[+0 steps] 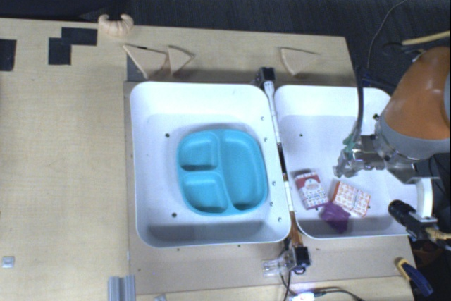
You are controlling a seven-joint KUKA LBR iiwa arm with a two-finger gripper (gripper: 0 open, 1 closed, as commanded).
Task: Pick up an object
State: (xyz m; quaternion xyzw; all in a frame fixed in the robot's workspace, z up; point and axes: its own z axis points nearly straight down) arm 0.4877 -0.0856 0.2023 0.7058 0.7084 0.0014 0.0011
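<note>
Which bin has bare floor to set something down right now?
The right bin is bare across its far half, between the divider and the arm. Its near part is crowded: red card, purple object, patterned card, gripper above. In the left bin, the blue tray fills the middle, leaving only margins.

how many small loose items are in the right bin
3, clustered near the front of the shallow white right bin: a red and white packet, a red-patterned white card packet to its right, and a small purple block between them, nearer the front. The arm may hide more.
</note>
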